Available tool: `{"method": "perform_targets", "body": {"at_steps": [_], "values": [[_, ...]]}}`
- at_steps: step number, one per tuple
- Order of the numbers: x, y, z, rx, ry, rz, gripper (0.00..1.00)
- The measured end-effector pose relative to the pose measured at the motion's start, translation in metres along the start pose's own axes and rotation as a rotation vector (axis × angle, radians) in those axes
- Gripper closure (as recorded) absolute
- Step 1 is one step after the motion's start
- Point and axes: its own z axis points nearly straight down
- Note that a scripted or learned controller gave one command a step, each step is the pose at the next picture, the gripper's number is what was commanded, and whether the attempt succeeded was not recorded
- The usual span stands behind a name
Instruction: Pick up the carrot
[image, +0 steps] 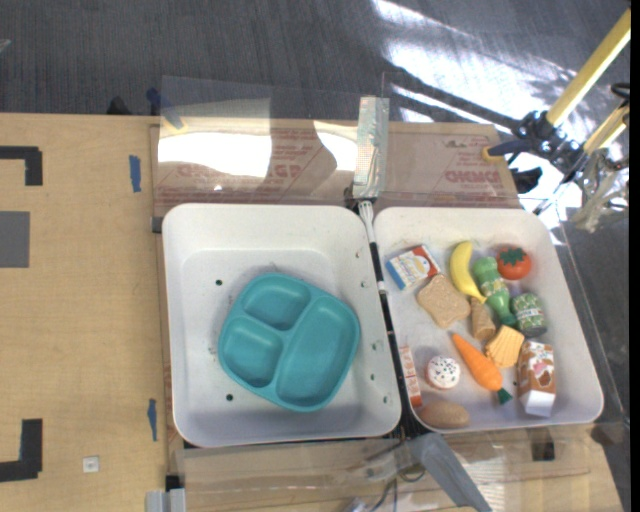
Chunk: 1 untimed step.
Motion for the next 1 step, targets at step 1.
{"method": "perform_targets", "body": {"at_steps": [1], "values": [[-0.0027, -0.0001, -0.0126, 0.005, -0.011, 0.001, 1.0]]}}
